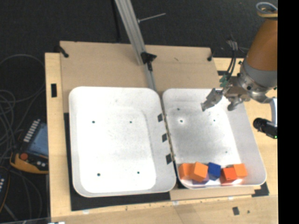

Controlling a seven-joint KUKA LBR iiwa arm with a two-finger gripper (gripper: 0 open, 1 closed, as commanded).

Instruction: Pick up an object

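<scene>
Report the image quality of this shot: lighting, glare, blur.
Camera view: lighting even and flat; both white bins bright, faintly speckled, without harsh glare; gripper slightly soft; blocks at the right bin's near edge look blocky, their edges merging; floor around the bench dark.

- The arm (262, 45) comes in from the right edge of the view, high in the frame, and slopes down toward the left.
- Its orange band is the broad upper part; below that sits the grey wrist (256, 80).
- The gripper (220, 101) hangs off the wrist's lower left end (a cluster of grey metal parts with thin cables running along its top).
- Two fingers (209, 101) show, spread apart with a clear gap between them, one pointing down-left and the other more straight down.
- Nothing sits between the fingers.
- The gripper looks raised rather than pressed down onto any surface.
</scene>
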